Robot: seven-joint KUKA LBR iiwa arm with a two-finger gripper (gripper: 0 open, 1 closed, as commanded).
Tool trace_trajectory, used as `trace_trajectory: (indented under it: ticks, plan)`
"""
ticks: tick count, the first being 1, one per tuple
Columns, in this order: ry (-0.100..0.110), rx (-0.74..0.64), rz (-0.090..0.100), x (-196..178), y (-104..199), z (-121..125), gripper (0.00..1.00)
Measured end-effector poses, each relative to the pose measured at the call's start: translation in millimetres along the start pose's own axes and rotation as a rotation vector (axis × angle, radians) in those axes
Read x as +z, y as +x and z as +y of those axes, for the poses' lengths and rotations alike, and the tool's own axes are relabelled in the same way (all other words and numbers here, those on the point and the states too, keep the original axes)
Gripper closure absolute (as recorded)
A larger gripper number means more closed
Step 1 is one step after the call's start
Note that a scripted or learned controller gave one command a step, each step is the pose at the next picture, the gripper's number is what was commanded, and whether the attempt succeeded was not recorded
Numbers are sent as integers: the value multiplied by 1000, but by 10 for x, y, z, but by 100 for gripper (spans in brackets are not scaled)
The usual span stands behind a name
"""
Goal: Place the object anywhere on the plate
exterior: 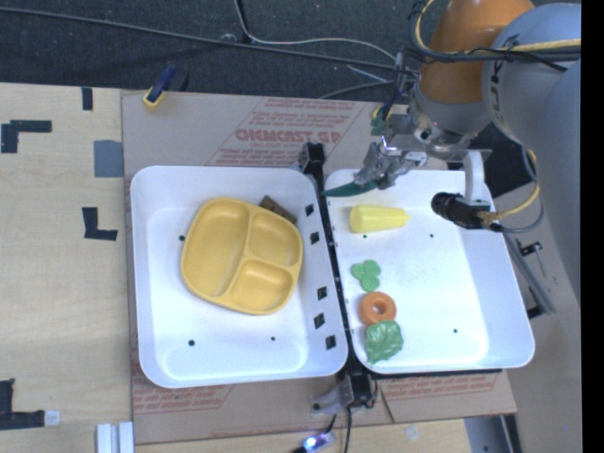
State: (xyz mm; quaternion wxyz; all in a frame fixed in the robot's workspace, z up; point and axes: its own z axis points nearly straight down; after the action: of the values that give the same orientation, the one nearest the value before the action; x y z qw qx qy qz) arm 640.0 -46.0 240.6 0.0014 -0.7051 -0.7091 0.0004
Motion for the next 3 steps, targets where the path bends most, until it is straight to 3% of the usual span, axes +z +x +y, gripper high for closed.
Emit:
trace_trajectory:
  ticks: [1,3]
  plan:
    - [0,-1,-1,34,541,-9,100]
    - [2,-1,-1,120,1606,-393,100]
